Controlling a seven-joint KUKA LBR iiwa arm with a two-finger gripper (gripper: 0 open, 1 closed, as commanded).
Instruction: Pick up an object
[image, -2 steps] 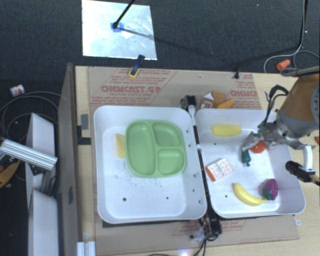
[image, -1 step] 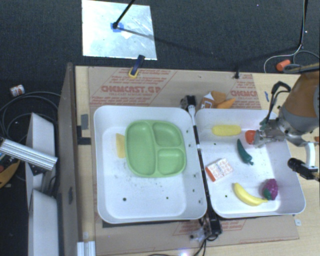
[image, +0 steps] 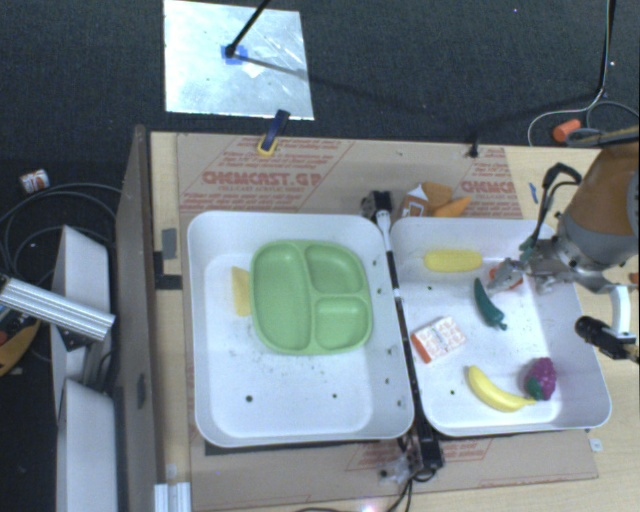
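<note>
Arm: a grey robot arm with an orange band reaches in from the right and hangs over the upper right part of the right-hand bin.

Gripper: the gripper sits low at the arm's left end, above the bin floor. Whether it is open or closed is too small and blurred to tell, and nothing can be seen in its grasp.

Right bin: a shallow white bin holding five loose things.

Nearest thing: a dark green pepper lies just below and left of the gripper, close beside it; contact cannot be judged.

Other things: a yellow corn cob lies to the gripper's left, near the bin's top edge. A small white and orange box lies near the bin's middle. A banana and a purple bunch of grapes sit side by side near the bottom edge, well apart from the gripper.

Left bin: a second white bin holds a green divided plate with a yellow piece just at its left side.
</note>
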